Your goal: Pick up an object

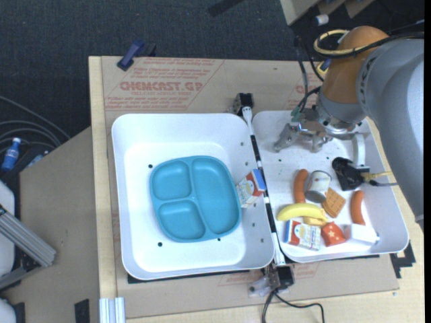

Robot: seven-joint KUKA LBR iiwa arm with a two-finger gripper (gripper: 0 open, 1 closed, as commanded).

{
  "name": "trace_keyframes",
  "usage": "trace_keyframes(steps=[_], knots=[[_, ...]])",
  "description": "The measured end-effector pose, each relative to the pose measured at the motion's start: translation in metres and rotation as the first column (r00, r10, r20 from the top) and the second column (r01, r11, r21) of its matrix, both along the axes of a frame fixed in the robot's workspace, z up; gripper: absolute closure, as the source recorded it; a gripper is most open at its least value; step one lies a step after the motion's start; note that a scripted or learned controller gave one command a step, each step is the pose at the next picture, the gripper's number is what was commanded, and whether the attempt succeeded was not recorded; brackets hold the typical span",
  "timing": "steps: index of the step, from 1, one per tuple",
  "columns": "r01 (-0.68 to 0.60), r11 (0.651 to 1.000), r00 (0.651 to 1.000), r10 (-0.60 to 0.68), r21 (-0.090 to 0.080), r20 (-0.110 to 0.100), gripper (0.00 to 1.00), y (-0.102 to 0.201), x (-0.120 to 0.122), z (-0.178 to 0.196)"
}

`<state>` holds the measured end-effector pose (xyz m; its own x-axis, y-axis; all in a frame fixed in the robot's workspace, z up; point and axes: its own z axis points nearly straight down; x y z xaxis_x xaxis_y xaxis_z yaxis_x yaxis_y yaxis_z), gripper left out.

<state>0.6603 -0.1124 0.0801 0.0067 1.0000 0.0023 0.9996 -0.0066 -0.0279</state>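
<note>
My gripper (pixel 298 142) hangs over the back part of the right bin (pixel 399 238), open, with nothing between its fingers. Nearer the front of that bin lie an orange sausage (pixel 300 185), a small can (pixel 316 186), a tan cracker (pixel 334 201), a yellow banana (pixel 302 212), a small carton (pixel 302 234), a red strawberry-like piece (pixel 333 233), a red sausage (pixel 357 207) and a white block (pixel 364 233). All of them sit apart from the gripper, toward the bin's front.
The left bin (pixel 121 180) holds a blue divided plate (pixel 195 197) and a small carton (pixel 248 188) against its right wall. A black divider strip (pixel 259 167) runs between the bins. The grey arm (pixel 397 86) comes in from the upper right.
</note>
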Motion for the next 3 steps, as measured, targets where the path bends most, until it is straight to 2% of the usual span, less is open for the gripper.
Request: trace_keyframes(steps=[1, 2, 3], knots=[[-0.006, 1.000, 1.000, 0.006, -0.002, 0.026, 0.00, 0.010, -0.066, 0.004], [-0.005, 1.000, 1.000, 0.005, -0.002, 0.027, 1.00, 0.010, -0.065, 0.015], [-0.008, 1.000, 1.000, 0.008, -0.001, 0.029, 1.00, 0.098, -0.092, 0.126]])
